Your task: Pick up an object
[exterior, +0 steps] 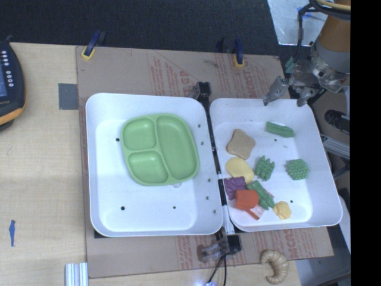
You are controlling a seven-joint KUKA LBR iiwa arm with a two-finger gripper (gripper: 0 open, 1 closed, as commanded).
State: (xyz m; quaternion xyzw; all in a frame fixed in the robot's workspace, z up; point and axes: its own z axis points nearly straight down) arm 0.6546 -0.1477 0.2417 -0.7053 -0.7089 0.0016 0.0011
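Note:
The right bin (pixel 309 210) holds several toy foods: a tan bread slice (pixel 240 142), a yellow piece (pixel 239 168), a purple piece (pixel 234 185), a red piece (pixel 247 201), a green pickle (pixel 279 129), a round green broccoli-like piece (pixel 297 169), a leafy green piece (pixel 264 168) and a small yellow piece (pixel 282 210). My gripper (pixel 289 96) hangs over the far rim of the right bin, above and behind the pickle. Its two fingers are spread apart with nothing between them.
The left bin (pixel 107 213) carries a green divided plate (pixel 160 148). A tan curled object (pixel 276 264) lies on the cardboard in front of the right bin. Clamps (pixel 239 52) hold the cardboard's far edge. A pendant (pixel 9 82) sits at far left.

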